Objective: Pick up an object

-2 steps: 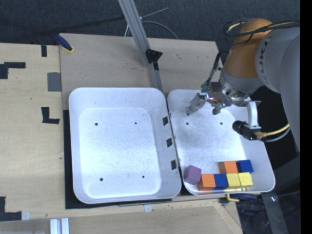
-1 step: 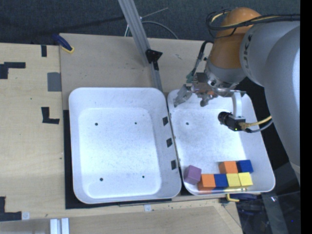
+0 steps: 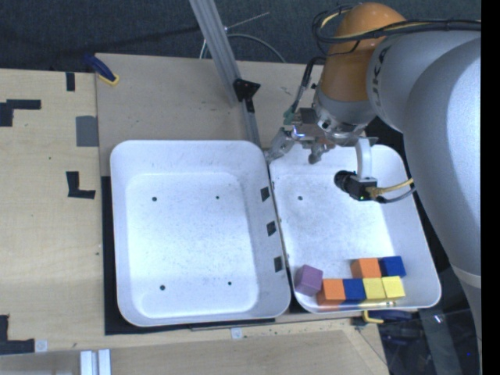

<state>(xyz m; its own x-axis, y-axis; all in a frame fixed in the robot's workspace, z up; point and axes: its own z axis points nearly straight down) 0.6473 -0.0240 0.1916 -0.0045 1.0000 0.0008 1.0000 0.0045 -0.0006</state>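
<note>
Several small blocks lie clustered at the near edge of the right bin [image 3: 406, 233]: a purple block [image 3: 309, 278], two orange blocks [image 3: 333, 289] [image 3: 364, 268], two blue blocks [image 3: 354, 289] [image 3: 392, 266] and two yellow blocks [image 3: 374, 289] [image 3: 394, 287]. My gripper [image 3: 299, 147] hangs over the far left corner of the right bin, well away from the blocks. Its fingers [image 3: 280, 144] are spread open with nothing between them.
The left bin [image 3: 187, 233] sits beside the right one, their rims touching along the middle. A slanted metal post [image 3: 223, 45] rises behind the bins. The bulky grey arm [image 3: 445, 131] covers the right side.
</note>
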